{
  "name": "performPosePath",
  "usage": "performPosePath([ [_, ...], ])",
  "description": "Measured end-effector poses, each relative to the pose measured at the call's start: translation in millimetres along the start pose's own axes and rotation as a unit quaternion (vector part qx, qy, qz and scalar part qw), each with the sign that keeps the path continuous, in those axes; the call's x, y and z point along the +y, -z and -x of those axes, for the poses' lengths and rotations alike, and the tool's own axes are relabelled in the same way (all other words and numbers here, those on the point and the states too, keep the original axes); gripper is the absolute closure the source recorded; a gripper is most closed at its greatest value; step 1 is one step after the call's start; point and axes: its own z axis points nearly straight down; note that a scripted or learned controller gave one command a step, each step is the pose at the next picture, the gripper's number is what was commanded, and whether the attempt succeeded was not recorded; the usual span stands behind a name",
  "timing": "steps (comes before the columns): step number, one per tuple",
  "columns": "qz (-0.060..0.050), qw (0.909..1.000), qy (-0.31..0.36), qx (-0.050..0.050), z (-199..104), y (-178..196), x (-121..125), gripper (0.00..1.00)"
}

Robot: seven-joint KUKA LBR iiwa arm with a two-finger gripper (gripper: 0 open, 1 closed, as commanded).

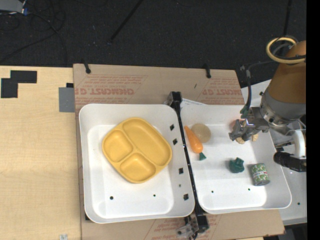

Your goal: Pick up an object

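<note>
Camera view: two white bins are being shown side by side on a cardboard sheet (150,81); the left bin (95,204) is being occupied by a yellow divided plate (136,149), lying tilted near its middle; the right bin (225,204) is being occupied by several small things; an orange carrot toy (193,139) with a green tip is being seen near the bin's left wall, touching a pale round disc (202,131) just to its right; a dark green lump (236,165) is being seen nearer, towards the right; a small green patterned can (259,174) is lying just right of it, apart; the gripper (242,131) is being held over the far right part of the right bin, well apart from the carrot toy; a small tan piece is being glimpsed at its tips, but whether it is being gripped cannot be told; the grey and orange arm (287,84) is being seen at the right edge.
</note>
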Motion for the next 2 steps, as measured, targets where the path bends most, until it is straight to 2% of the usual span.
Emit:
performPosePath([
  [1,0.0,1.0,0.0,0.0,-54,7,2,1.0],
  [2,-0.001,1.0,0.0,0.0,-112,-7,0,1.0],
])
